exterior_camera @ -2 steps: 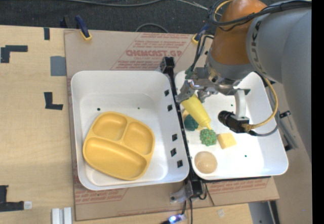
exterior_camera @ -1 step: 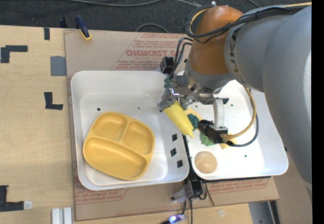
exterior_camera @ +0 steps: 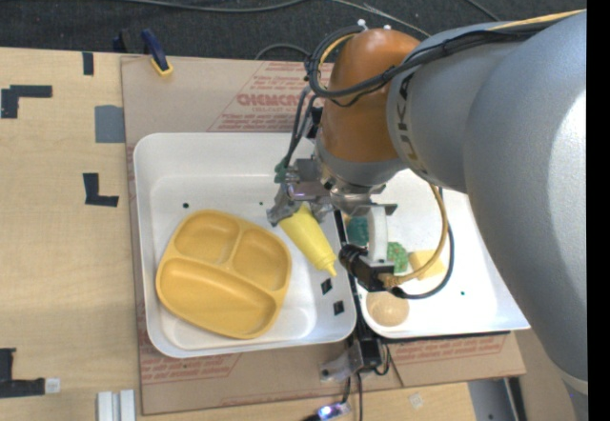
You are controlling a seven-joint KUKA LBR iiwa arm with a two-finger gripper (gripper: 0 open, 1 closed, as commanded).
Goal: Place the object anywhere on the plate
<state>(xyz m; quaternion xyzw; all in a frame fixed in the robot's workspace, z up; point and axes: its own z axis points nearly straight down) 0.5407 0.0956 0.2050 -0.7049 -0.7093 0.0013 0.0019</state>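
Camera view. The gripper (exterior_camera: 303,205) hangs over the left bin (exterior_camera: 152,171), its fingers clamped on a yellow bottle (exterior_camera: 312,238) that hangs tilted just right of the yellow plate (exterior_camera: 224,271). For a clean placement, carry the bottle leftward until it is above a plate compartment, then lower before release.

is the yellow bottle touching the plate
Apart. The camera view shows a strip of white bin floor between the bottle and the right rim of the plate.
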